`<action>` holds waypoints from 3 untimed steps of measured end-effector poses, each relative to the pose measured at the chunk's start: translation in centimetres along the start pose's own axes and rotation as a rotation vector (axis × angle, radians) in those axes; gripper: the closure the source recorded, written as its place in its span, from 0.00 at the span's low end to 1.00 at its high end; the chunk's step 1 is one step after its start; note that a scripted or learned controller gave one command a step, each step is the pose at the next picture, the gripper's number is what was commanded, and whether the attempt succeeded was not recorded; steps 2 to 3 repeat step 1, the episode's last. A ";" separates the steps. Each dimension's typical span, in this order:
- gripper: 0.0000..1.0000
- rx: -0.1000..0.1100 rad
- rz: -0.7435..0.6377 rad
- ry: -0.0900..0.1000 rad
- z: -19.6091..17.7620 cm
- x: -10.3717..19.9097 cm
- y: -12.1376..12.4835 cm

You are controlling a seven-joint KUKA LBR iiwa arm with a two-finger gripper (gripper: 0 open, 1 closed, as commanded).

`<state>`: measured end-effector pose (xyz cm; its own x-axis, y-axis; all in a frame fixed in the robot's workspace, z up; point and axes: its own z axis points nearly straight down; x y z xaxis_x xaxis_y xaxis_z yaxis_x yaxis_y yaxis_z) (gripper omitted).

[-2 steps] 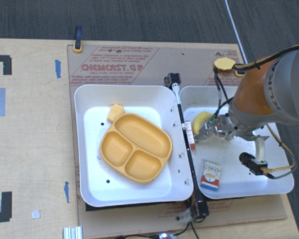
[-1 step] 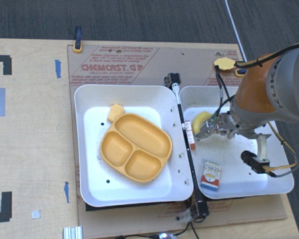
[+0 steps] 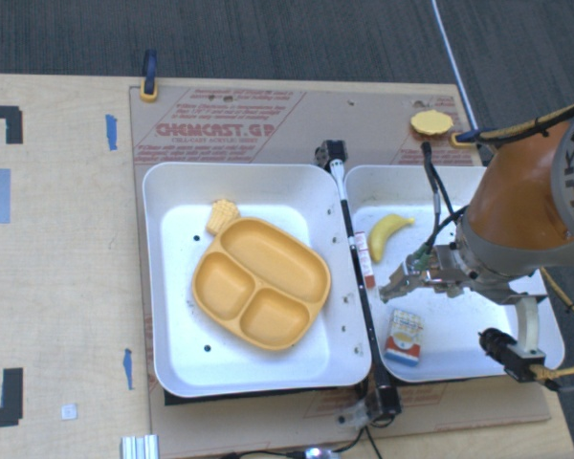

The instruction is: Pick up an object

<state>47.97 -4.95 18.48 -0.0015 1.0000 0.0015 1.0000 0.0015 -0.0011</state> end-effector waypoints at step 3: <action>1.00 -0.005 -0.001 -0.001 -1.3 5.3 0.1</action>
